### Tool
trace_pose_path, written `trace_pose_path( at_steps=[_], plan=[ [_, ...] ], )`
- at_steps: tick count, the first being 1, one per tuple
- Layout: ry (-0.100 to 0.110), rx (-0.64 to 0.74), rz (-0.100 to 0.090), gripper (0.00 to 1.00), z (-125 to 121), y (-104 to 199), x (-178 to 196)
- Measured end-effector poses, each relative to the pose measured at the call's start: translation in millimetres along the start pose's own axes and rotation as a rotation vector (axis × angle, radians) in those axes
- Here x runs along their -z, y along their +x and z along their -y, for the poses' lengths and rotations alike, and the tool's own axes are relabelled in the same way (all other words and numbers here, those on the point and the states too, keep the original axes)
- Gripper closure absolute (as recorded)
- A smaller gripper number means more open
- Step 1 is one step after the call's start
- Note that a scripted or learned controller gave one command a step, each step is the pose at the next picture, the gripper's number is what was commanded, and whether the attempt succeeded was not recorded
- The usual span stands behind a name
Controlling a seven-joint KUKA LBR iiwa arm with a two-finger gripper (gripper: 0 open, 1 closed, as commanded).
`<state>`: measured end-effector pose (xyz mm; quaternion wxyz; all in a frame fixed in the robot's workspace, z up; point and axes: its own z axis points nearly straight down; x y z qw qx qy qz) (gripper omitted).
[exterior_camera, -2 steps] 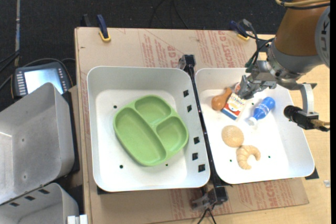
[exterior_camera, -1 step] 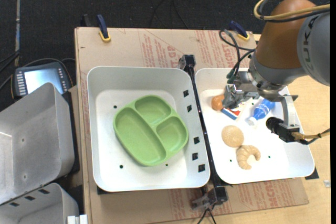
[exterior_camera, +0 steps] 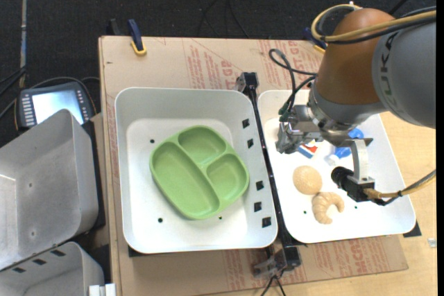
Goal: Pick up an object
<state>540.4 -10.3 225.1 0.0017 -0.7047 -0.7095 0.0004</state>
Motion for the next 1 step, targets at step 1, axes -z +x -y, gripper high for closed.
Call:
trace_pose_path(
  at_steps=[1],
  plan=[
    [0.000, 0.003, -0.001, 1.00, 23.4, 60.1, 1.5]
  ],
)
